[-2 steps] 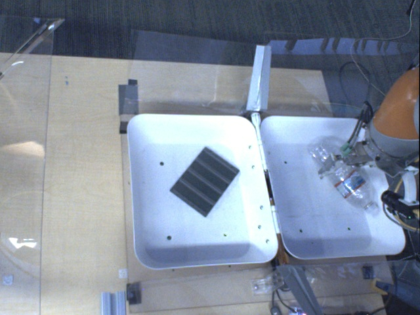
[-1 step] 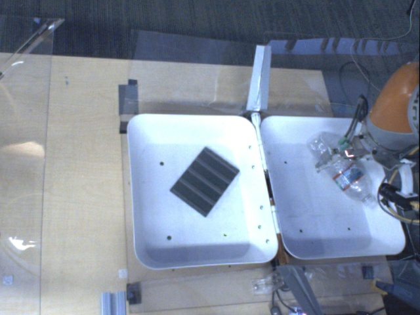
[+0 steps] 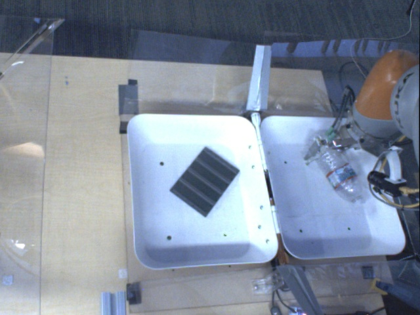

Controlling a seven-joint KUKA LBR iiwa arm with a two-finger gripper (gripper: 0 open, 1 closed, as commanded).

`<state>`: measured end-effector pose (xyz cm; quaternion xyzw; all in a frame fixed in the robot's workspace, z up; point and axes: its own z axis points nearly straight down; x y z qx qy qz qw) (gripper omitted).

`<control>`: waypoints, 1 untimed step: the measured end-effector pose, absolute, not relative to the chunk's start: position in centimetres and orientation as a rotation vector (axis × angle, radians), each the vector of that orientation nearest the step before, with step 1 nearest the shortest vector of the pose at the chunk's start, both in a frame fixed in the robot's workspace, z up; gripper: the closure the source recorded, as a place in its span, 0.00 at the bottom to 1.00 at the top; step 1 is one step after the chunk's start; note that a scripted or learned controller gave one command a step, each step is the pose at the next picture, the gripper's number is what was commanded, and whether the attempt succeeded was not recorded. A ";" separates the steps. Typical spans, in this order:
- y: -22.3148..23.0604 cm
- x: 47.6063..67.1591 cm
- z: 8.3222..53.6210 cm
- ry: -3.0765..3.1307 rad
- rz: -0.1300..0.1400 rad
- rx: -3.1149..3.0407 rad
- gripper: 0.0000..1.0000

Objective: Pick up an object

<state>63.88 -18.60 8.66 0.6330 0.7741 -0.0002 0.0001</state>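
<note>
A dark grey ribbed rectangular pad (image 3: 205,180) lies flat and turned diagonally in the middle of the left bin (image 3: 147,241). In the right bin (image 3: 308,241) a clear plastic bottle (image 3: 341,174) with a small label lies on its side in the far right part. My gripper (image 3: 320,148) hangs low over the right bin at the bottle's upper left end, very close to it or touching it. The grey arm with its orange band (image 3: 384,90) comes in from the right above it.
A metal divider post (image 3: 259,77) stands behind the seam between the two bins. Cables and a white fitting (image 3: 392,176) hang by the right bin's right rim. A clear plastic sheet (image 3: 26,143) covers the bench at the left.
</note>
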 end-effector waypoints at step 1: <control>-18.5 64.1 9.9 2.431 0.006 1.980 1.00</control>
